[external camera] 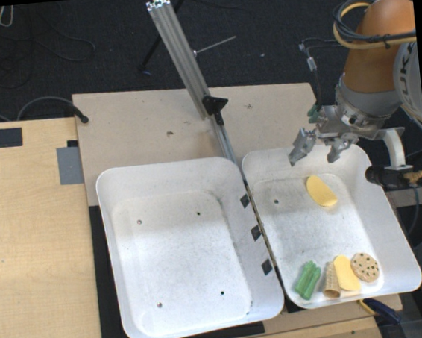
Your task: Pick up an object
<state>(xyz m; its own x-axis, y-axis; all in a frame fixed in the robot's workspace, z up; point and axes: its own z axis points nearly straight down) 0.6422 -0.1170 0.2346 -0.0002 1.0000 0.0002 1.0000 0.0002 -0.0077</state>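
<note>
Your tool point(320, 151) hangs with its fingers spread apart and nothing between them, over the right bin's point(400, 253) far edge, near the yellow lump point(321, 190) lying below it.

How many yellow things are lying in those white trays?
2, both in the right white bin. A rounded yellow lump lies alone near the far end, just below the open gripper. A pale yellow wedge sits in the near-end cluster, beside the spotted cookie-like disc.
</note>
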